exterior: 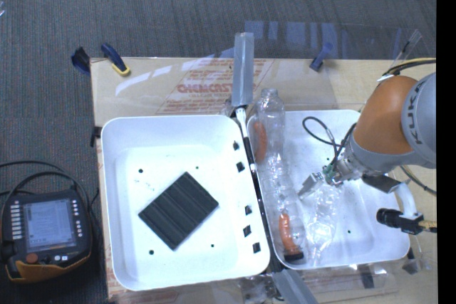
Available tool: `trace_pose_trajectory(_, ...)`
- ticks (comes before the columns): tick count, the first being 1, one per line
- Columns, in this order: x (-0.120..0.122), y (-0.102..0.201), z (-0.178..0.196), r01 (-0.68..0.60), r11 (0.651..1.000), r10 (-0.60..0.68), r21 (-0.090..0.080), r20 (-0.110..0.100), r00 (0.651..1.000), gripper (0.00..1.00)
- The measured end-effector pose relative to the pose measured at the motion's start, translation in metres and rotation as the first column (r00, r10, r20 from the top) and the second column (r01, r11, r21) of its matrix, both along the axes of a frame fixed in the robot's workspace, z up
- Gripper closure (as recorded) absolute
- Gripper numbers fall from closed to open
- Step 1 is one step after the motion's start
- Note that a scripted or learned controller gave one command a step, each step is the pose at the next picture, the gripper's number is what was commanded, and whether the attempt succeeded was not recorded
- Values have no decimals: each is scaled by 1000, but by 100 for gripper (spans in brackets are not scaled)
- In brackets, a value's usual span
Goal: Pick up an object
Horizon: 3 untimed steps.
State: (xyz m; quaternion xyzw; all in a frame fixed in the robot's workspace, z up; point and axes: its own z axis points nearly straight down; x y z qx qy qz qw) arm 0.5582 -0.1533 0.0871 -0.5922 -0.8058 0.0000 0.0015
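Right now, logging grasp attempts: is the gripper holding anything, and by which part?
Cannot be told: the gripper sits low among clear plastic bottles in the right bin.

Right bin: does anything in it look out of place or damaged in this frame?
Yes. A clear plastic bottle lies tipped along the right bin's left wall, its top poking past the rim. Further down, crumpled clear plastic sits in the bin. The gripper is low beside that plastic.
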Motion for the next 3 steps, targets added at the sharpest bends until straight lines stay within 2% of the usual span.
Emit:
trace_pose_trajectory(1,-18,12,0,15,1000,-15,0,-1,1000,0)
trace_pose_trajectory(2,63,35,48,54,999,-54,-2,2,999,0)
trace_pose_trajectory(3,34,62,6,3,1000,-3,-2,0,1000,0)
